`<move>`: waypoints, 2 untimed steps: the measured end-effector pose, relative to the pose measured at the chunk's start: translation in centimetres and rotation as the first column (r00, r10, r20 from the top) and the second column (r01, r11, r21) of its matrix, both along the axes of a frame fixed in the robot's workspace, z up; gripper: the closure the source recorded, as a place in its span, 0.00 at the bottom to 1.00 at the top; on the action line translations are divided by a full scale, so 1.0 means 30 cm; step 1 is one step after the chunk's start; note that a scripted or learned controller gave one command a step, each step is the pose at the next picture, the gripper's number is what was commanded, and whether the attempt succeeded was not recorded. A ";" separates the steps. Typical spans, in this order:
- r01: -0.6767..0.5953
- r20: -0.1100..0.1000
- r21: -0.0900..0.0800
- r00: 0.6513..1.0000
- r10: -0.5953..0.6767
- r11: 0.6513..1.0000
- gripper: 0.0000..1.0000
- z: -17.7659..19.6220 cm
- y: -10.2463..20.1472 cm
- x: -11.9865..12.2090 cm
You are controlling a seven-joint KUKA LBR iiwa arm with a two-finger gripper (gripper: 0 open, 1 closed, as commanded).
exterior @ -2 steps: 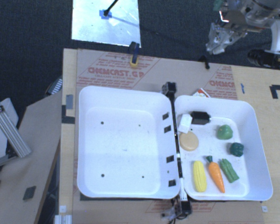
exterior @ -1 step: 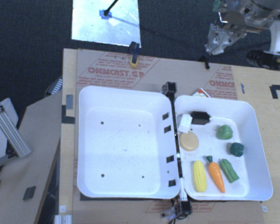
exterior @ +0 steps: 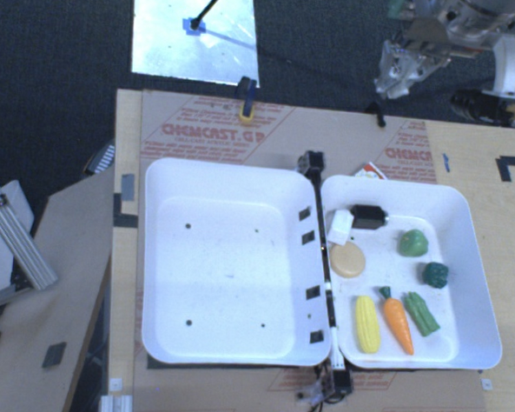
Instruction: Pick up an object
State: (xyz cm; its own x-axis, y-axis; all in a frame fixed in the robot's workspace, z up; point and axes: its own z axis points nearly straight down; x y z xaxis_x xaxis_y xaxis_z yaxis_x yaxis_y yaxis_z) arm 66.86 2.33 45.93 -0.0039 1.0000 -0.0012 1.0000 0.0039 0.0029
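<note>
Toy corn (exterior: 367, 324) and carrot (exterior: 396, 322) are laid in the right bin (exterior: 480, 258); the gripper (exterior: 396, 72), its opening indiscernible, is raised behind, nothing seen held.

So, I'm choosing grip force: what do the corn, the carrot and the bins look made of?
The corn and carrot look like moulded plastic toy food: flat, even yellow and orange with a slight sheen, though soft rubber can't be ruled out. The bins look like thin, rigid white plastic, smooth, with rounded, formed rims.
</note>
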 end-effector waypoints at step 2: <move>0.000 0.001 0.000 1.000 0.000 1.000 1.00 -0.015 0.046 0.000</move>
